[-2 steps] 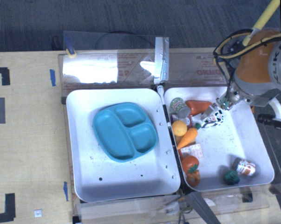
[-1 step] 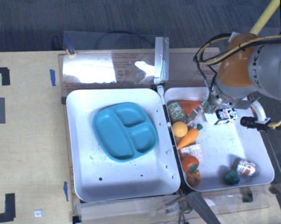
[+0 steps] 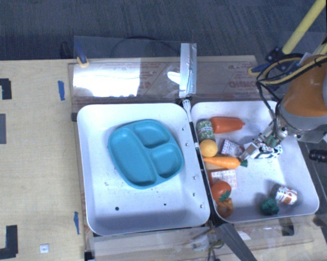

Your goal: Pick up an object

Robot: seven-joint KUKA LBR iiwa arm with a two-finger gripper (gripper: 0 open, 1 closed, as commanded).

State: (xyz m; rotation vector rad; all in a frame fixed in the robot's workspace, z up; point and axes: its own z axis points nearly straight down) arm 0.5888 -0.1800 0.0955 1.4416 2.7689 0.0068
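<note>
The claw [image 3: 254, 150] hangs low in the right bin [image 3: 300, 164], near the long carrot [image 3: 223, 162]. I cannot tell if it is apart or together. The blue plate [image 3: 145, 152] sits in the left bin [image 3: 95, 173].

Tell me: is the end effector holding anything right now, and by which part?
Cannot be told. The end effector sits low in the right bin, beside the small packet and carrot, with nothing visibly between its tips.
</note>
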